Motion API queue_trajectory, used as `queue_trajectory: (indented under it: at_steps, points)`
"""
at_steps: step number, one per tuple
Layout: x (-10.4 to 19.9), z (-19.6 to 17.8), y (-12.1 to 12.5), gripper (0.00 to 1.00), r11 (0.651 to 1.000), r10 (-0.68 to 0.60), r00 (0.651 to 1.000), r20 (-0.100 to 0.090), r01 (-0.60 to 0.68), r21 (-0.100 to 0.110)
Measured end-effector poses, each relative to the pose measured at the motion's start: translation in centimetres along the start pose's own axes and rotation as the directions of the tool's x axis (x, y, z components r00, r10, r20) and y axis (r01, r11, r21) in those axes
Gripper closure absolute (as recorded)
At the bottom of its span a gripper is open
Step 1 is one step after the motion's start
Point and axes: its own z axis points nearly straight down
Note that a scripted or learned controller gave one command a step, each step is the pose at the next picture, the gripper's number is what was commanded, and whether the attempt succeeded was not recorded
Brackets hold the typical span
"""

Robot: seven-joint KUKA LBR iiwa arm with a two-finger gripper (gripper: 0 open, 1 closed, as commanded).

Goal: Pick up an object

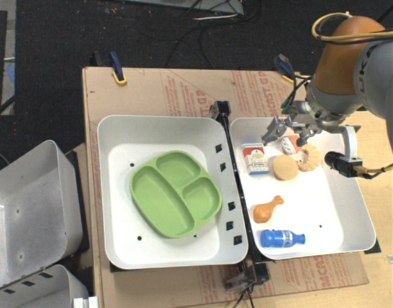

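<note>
A: Nearest lies a blue bottle [281, 238] at the right bin's [350, 220] front; an orange drumstick toy [268, 208] sits just behind it.

B: And the gripper [290, 133]?

A: Low over the bin's far end, fingers apart, nothing between them; a small carton [255, 158] and tan round piece [286, 167] lie near; a green divided plate [176, 192] occupies the left bin [113, 172].
</note>
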Motion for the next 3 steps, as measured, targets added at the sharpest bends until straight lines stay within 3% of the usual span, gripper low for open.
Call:
queue_trajectory:
  at_steps: [1, 2, 3]
  points:
    - [0.6, 6.3, -0.2, 0.00, 1.000, 0.000, 1.000, 0.000, 0.000, 0.000]
    - [0.6, 9.0, 0.1, 0.00, 1.000, 0.000, 1.000, -0.001, 0.000, -0.009]
    - [0.6, 7.6, 0.4, 1.00, 1.000, -0.001, 1.000, 0.002, 0.001, -0.024]
